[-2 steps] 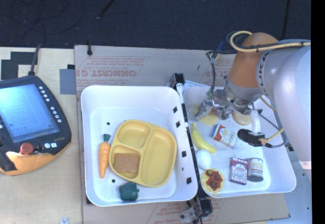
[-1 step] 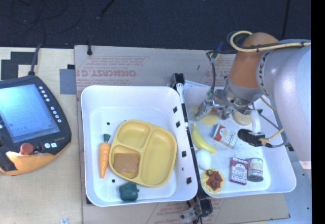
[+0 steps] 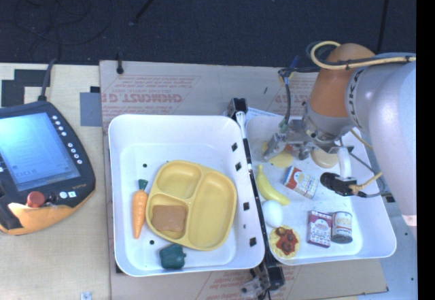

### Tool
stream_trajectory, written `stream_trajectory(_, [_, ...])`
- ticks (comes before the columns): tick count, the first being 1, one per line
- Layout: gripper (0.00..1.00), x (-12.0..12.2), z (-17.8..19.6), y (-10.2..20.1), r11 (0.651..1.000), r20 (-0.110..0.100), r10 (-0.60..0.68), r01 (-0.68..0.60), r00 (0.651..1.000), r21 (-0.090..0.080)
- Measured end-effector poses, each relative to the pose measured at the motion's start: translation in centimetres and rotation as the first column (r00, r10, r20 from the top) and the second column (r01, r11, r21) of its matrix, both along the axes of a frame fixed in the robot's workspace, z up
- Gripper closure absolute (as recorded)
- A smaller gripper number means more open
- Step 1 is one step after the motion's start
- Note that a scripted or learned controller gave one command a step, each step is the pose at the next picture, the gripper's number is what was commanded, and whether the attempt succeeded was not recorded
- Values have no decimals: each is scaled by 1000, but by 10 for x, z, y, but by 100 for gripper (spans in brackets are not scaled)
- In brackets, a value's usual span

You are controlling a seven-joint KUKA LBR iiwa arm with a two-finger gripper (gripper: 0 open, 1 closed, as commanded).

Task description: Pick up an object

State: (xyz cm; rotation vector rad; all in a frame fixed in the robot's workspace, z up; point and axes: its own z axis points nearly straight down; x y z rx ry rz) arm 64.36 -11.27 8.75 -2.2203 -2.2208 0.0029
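My gripper (image 3: 288,147) is low over the far end of the right bin (image 3: 380,245), under the orange-banded wrist. A small yellow and orange thing (image 3: 283,158) lies right under it; I cannot tell whether they touch. Just in front lie a white carton with red print (image 3: 301,181) and a yellow banana (image 3: 270,188). Nearer the front of that bin are a white egg (image 3: 272,212), a round red-topped food piece (image 3: 286,240), a red box (image 3: 319,228) and a small can (image 3: 342,226). A pale round thing (image 3: 326,156) sits partly hidden by the wrist.
The left bin (image 3: 129,134) holds a yellow divided plate (image 3: 204,198) with a brown slice (image 3: 168,218) in one compartment, an orange carrot (image 3: 138,212) and a green pepper (image 3: 172,257). A teach pendant (image 3: 37,162) lies on the bench at the far left.
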Motion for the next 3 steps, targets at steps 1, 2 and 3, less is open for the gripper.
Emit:
stream_trajectory(1, [0, 0, 0, 3, 1000, -1, 0, 0, 1000, 0])
stream_trajectory(2, [0, 0, 0, 0, 1000, 0, 0, 0, 1000, 0])
stream_trajectory(3, [0, 0, 0, 5, 1000, -1, 0, 0, 1000, 0])
